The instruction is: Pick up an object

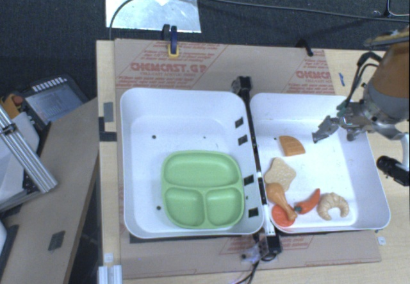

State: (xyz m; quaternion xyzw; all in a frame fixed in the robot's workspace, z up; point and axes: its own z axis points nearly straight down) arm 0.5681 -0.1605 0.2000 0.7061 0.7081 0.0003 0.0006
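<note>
The right bin (359,167) holds several toy foods. An orange wedge (292,145) lies near its middle, with a tan bread-like piece (280,173) below it. Along the front lie a drumstick (280,199), a red-orange pepper (307,202) and a pale croissant (333,205). My gripper (328,129) hangs over the right bin's upper right part, reaching leftward from the arm's wrist (378,113). It is to the right of the orange wedge and apart from it. Nothing shows between its fingers.
The left bin (138,167) bears a green three-compartment tray (202,188). A black divider with clips (250,148) runs between the bins. Both bins rest on a cardboard sheet (192,65). A grey bench with equipment stands at the far left.
</note>
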